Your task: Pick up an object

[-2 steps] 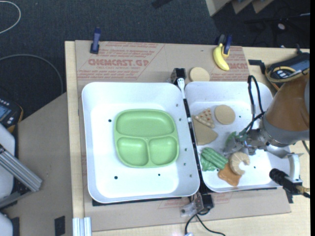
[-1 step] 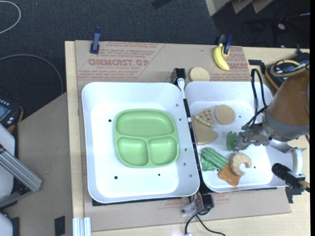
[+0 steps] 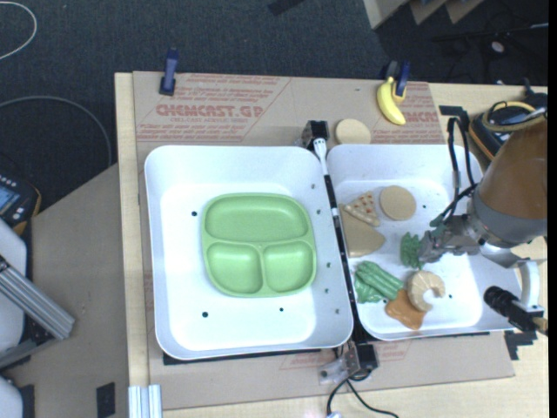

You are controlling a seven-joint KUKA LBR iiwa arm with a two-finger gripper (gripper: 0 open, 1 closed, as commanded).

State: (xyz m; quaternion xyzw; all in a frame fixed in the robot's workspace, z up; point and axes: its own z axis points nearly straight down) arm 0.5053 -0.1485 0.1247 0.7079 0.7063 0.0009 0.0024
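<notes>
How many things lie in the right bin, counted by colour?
Green: 2, the broccoli and the beans
Tan: 3, the pizza slice, the round cookie, the flat wedge
Orange: 1, the piece
Cream: 1, the curved piece
Total: 7

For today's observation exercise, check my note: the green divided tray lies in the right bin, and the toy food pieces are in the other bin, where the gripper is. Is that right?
Not quite. The camera view shows the green divided tray in the left bin, not the right. The rest stands: the toy food pieces, such as the pizza slice, lie in the other bin, where the gripper is.
</notes>
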